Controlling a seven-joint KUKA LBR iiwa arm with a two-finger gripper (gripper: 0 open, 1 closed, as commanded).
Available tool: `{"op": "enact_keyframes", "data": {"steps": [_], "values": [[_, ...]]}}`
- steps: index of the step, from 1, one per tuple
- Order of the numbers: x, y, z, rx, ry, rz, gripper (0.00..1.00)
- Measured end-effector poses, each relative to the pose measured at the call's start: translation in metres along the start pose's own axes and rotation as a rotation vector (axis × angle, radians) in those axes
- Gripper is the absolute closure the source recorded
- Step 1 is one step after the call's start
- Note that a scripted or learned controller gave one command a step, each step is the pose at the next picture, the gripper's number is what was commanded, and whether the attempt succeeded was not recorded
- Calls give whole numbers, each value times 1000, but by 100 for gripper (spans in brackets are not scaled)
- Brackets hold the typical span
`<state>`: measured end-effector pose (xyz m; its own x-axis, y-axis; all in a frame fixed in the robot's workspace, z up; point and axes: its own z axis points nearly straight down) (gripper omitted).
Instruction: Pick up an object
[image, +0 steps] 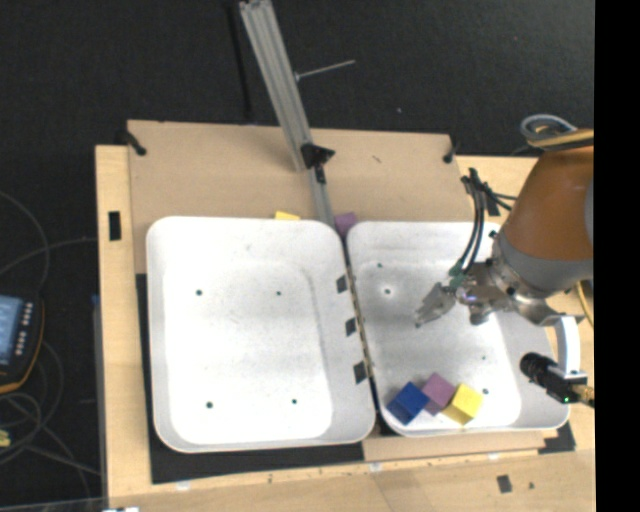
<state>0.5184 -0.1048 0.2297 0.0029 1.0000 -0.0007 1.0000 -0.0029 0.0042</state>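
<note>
Our gripper (437, 305), fingers spread and holding nothing, hangs above the blocks (436, 397), which lie nearer the camera.

Dark, near-black floor (120, 60) around a light wooden bench (250, 165). Loose cables (40, 250) trail over the floor at left, beside a handheld control pendant (18, 340). A grey metal pole (282, 85) slants in from above. Lighting even.
</note>
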Motion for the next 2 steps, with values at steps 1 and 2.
{"op": "enact_keyframes", "data": {"steps": [1, 2], "values": [[0, 0, 0, -1, 0, 0, 0], [-54, -14, 101, 11, -1, 1, 0]]}}
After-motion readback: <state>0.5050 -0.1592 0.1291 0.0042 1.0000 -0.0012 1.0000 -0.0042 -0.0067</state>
